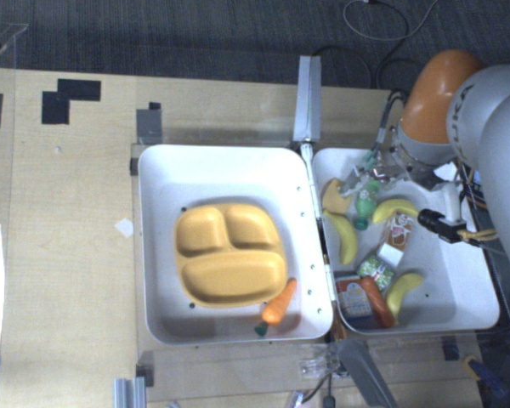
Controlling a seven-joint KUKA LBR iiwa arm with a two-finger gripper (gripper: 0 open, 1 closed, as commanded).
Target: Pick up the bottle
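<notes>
From the overhead camera, the grey arm (484,117) with its orange band reaches in from the right and bends down over the upper-left part of the right bin (472,308). The gripper (367,177) sits low there, its metal fingers (354,179) pointing toward the bin's left wall. The bottle (366,204) — small, green-tinted, with a green cap end — lies just below the fingertips, its upper end touching or overlapping them. Whether the jaws are closed on it or merely standing over it cannot be told from this angle; nothing is clearly clamped between them.

Around the bottle the right bin is crowded: a yellow banana (345,237) along the left wall, another banana (394,210) just to the bottle's right, a third (404,288) lower down, a small carton (397,230), a green can (376,271) and a red packet (354,300) near the bottom.

The left bin (161,228) holds a yellow divided tray (229,253) and a toy carrot (278,303) beside the tray's lower-right corner — well apart from the gripper.
</notes>
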